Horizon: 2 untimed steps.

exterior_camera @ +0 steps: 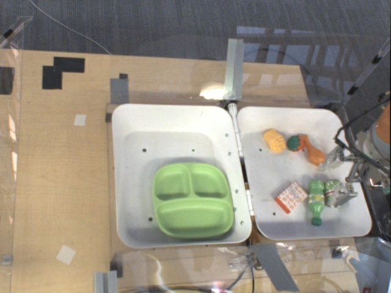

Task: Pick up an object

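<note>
Nearest the camera, in the left bin (131, 124), sits a green plate (193, 200) with three sections. In the right bin (256, 124), low down, a green bottle (316, 201) lies with its long side running from twelve to six o'clock, cap at six. A small red box (291, 196) lies just beside it at nine o'clock. The gripper (343, 177) sits at about two o'clock from the bottle, very near its top end. I think the bottle is the easiest thing to grab. I cannot tell how the gripper is set, and nothing is seen in it. Farther back lie a yellow corn (275, 141) and an orange carrot (308, 149).
</note>
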Tool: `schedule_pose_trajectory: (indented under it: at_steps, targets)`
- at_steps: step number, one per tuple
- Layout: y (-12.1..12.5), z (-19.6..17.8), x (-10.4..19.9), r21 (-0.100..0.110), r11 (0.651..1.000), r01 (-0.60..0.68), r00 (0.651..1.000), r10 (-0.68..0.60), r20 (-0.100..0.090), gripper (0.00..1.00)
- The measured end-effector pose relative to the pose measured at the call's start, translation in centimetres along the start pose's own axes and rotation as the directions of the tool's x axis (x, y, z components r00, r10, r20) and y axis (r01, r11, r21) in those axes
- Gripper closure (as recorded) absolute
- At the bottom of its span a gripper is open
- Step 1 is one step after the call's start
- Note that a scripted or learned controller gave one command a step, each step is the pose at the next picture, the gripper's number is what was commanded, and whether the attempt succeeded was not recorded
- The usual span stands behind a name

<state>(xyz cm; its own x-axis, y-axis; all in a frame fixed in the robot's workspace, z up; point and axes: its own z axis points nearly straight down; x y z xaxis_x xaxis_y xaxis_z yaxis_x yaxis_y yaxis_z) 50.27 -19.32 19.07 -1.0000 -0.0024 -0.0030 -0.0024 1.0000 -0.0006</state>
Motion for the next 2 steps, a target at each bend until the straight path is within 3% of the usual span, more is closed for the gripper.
schedule_pose_trajectory:
  at_steps: [1, 2]
  targets:
    - [3.4, 8.8, -0.2, 0.004, 1.0, 0.014, 1.0, -0.014, 0.021, 0.0]
    - [3.5, 7.6, -0.8, 0.006, 1.0, 0.022, 0.999, -0.022, 0.037, 1.0]
